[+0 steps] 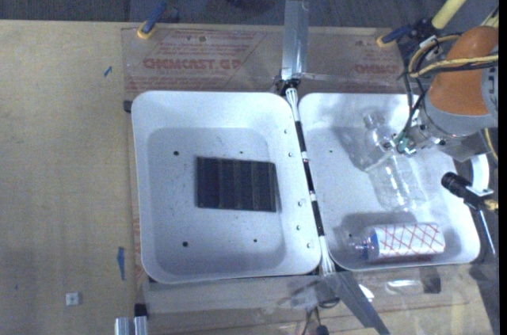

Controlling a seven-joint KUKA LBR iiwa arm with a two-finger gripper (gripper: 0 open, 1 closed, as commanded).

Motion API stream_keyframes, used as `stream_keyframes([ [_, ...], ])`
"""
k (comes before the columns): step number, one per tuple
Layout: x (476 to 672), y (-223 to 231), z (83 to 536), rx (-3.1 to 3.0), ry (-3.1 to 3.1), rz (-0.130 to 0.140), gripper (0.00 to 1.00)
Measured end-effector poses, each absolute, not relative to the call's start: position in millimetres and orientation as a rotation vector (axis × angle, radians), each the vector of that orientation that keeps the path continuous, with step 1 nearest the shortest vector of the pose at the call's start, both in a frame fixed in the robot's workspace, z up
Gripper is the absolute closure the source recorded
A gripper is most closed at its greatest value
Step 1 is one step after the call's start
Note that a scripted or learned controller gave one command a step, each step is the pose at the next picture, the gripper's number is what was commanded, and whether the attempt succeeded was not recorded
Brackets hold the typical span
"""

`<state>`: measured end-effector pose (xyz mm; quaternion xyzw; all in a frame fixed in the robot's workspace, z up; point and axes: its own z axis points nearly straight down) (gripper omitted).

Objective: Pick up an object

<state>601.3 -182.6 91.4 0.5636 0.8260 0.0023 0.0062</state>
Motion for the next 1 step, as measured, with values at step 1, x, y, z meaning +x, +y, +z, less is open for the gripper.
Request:
stream_keyframes([
  [1,649.7,-192.3,85.3,1.579,2.791,-0.061,0.0],
])
